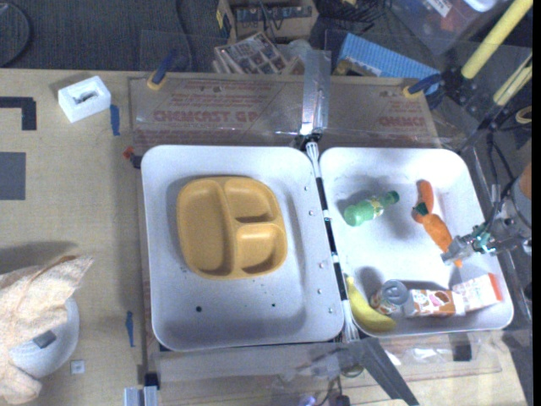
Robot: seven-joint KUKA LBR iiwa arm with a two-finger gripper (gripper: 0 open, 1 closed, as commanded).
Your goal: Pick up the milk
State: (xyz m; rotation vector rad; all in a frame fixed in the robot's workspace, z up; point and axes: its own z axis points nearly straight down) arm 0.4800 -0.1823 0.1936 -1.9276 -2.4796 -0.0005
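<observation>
The milk (452, 299) is a white and orange carton lying on its side along the front wall of the right bin (397, 163), near the front right corner. My gripper (470, 244) reaches in from the right edge and hovers over the right side of that bin. It is a little behind the carton and right beside the lower end of the carrot (435, 229). Nothing shows in its grasp.
In the right bin, a silver can (393, 294) touches the carton's left end, with a banana (365, 309) beyond it at the front left. A green bottle (368, 210) lies in the bin's middle. The left bin (161, 227) holds a yellow divided tray (230, 227).
</observation>
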